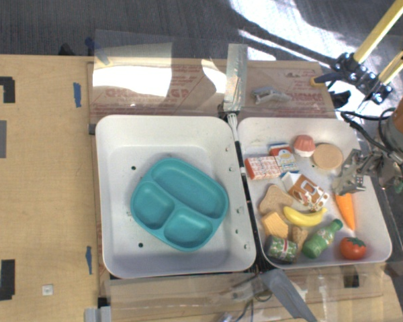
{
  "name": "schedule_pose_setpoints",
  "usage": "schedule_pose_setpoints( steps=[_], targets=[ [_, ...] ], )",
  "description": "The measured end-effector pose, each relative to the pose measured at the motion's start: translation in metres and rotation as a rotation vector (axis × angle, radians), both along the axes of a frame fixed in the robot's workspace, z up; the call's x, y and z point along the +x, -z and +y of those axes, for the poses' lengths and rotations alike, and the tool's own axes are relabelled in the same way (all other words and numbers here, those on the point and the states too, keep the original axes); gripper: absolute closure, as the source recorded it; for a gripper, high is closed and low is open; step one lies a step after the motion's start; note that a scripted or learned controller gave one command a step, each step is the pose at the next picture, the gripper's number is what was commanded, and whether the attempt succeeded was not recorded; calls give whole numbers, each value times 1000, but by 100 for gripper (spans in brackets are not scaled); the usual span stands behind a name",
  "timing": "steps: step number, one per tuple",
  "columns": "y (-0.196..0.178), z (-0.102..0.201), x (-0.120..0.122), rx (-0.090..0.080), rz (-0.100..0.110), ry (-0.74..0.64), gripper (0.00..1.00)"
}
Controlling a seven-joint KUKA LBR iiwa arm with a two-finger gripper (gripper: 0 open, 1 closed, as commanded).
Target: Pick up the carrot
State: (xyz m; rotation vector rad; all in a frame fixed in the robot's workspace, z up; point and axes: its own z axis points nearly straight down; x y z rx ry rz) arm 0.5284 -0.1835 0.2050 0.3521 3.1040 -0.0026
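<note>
Just below the jaws [353, 178], whose state is unclear, lies the carrot [346, 210].

floor [154, 5]: dark grey, 12 o'clock | light patch [262, 5]: bright, 1 o'clock | bench [33, 180]: light brown wood, 9 o'clock

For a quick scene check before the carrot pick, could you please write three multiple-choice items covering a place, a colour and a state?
1. Where does the carrot lie?
A. right bin
B. left bin
C. on the bench

2. What colour is the divided plate in the left bin?
A. red
B. teal
C. yellow

3. Where is the gripper?
A. over the plate
B. outside both bins
C. just above the carrot's top end

Answers: 1 A, it lies by the right bin's far wall; 2 B, teal throughout; 3 C, it sits at the carrot's top.
</note>
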Motion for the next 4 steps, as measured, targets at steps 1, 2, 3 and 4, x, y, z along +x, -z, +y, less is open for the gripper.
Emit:
schedule_pose_setpoints(
  steps=[1, 2, 3, 4],
  targets=[
    [-135, -15, -12, -6, -3, -123, 100],
    [-140, -14, -11, -3, -1, -124, 100],
    [-152, -13, -9, -6, -11, -124, 100],
    [-195, -39, 48, -3, 7, -273, 100]
  ],
)
